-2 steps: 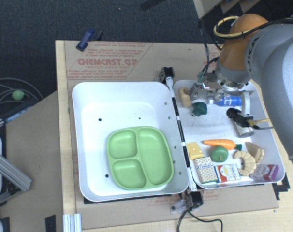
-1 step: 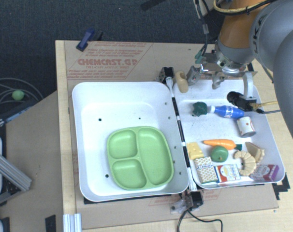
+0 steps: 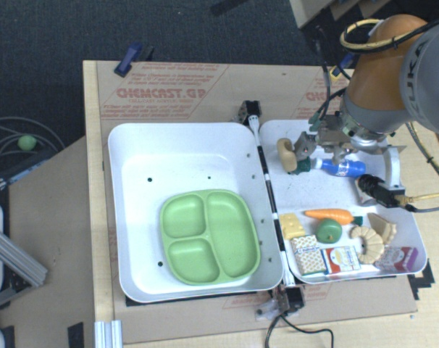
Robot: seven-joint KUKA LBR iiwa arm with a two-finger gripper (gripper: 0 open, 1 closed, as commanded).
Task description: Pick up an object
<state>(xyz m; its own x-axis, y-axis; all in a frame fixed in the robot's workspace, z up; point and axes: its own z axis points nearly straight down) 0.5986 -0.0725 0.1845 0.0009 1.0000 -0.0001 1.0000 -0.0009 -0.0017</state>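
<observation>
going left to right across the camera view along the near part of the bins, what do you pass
green divided plate in the left bin → yellow cheese wedge → green ball-shaped piece → pale croissant-like piece → purple packet at the right bin's far right corner

Bright, even light; slightly soft focus

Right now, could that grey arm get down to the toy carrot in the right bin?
Probably yes. The toy carrot lies uncovered on the floor of the right bin, with nothing over it, and the gripper hangs close by above the same bin.
</observation>
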